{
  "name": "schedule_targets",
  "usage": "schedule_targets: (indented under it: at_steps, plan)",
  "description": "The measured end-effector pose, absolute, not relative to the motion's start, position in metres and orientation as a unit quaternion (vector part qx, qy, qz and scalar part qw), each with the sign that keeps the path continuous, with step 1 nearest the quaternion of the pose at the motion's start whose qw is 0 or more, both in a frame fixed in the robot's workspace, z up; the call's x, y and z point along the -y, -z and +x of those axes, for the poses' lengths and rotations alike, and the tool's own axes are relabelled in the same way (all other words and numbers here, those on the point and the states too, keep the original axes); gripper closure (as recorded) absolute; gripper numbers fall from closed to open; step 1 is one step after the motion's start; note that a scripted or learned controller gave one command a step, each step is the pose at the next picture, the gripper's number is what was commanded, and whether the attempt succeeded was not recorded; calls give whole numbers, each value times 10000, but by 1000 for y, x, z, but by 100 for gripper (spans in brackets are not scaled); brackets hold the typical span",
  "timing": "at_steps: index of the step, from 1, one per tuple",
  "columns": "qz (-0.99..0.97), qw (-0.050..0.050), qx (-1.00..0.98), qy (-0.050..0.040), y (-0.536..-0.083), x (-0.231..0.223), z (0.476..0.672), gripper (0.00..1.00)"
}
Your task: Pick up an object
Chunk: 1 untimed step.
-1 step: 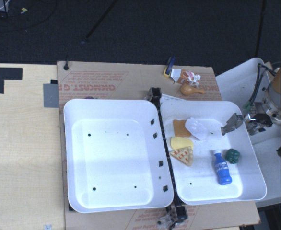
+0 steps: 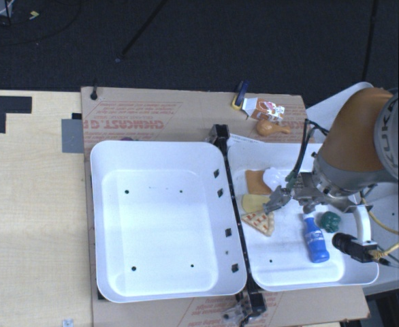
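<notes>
Gripper (image 2: 276, 201) low in the right bin (image 2: 291, 274), fingertips right at the yellow slice (image 2: 255, 202) and just above the waffle piece (image 2: 261, 222); whether the fingers are apart or together, I cannot tell. Blue bottle (image 2: 315, 240) lies nearby, beside a green ball (image 2: 331, 221).

I see two white bins (image 2: 160, 182) on brown cardboard (image 2: 152, 114) printed with red lettering. In the right bin (image 2: 301, 271), a blue bottle (image 2: 316, 240) lies beside a dark green ball (image 2: 331, 221), with a tan grid-patterned waffle (image 2: 261, 222), a yellow slice (image 2: 255, 202) and an orange piece (image 2: 257, 180) further left.
</notes>
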<state>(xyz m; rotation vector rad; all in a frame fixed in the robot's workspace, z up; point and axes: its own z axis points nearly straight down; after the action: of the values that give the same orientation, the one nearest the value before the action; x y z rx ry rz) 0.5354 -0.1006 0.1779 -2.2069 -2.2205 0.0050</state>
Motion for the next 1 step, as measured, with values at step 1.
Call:
schedule_targets:
  at_steps: [1]
  plan:
    - [-7071,29,7071,2,-85,90,540,0]
